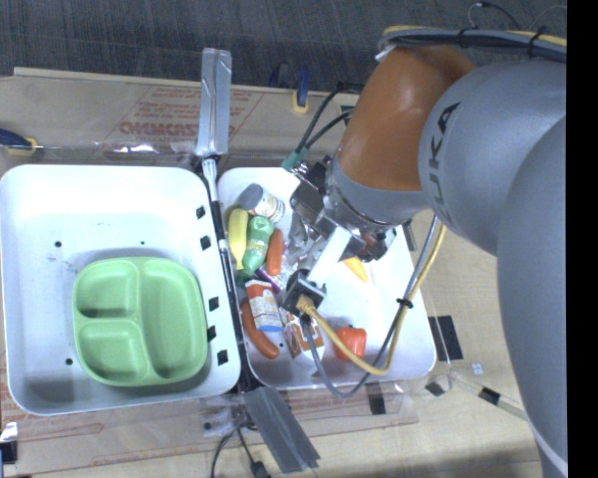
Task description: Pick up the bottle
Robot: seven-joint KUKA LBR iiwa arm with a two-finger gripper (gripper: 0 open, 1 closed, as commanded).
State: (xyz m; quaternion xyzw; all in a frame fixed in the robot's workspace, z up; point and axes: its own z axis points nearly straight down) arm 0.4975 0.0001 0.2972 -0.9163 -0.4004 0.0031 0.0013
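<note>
White bins side by side on worktop.
- Left bin: green divided tray near front.
- Right bin: cluttered along left wall.
- Bottle lies in right bin's far-left corner, grey cap toward the corner, touching yellow piece and green piece just in front.
- Orange stick beside green piece. Labelled item and red sausage nearer front.
- Hand low over bin middle, just right of bottle. Wrist blocks it, so cannot tell open or closed.
</note>
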